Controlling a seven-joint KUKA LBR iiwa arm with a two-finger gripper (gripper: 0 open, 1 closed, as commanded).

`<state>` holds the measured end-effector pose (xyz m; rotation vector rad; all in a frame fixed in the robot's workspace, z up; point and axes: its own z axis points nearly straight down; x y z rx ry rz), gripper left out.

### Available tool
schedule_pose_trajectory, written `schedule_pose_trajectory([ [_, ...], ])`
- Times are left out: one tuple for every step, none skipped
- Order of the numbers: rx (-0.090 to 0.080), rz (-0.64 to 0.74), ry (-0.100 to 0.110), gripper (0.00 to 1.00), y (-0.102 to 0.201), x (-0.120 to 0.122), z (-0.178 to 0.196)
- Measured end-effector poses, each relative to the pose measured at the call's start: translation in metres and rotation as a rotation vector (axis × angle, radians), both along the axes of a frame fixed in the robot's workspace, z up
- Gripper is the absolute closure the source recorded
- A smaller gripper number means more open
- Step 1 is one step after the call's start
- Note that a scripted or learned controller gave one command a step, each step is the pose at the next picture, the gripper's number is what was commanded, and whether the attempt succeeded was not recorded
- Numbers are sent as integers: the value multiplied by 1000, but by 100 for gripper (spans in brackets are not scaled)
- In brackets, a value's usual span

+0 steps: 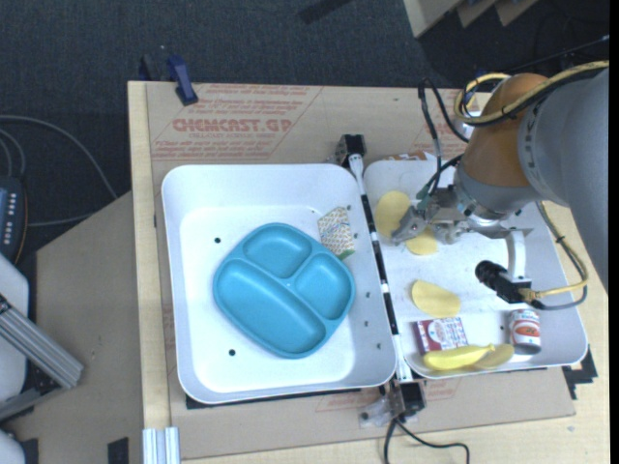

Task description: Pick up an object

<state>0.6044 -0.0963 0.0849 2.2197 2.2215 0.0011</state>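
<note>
My gripper hangs low over the upper left part of the right bin. It sits between a pale yellow disc on its left and a smaller yellow piece just below it. A third yellow slice lies further toward the front. At the bin's front edge are a red and white packet, a yellow banana and a small red and white can. The view does not show anything held.
The left bin holds a blue divided plate and a small patterned packet near its right wall. The arm's grey body and orange band cover the right bin's back corner. A ridge divides the bins.
</note>
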Motion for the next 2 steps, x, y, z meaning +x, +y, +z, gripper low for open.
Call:
schedule_pose_trajectory([
  [0, 0, -2, 100, 0, 0, 10],
  [-1, 0, -4, 100, 0, 1, 20],
])
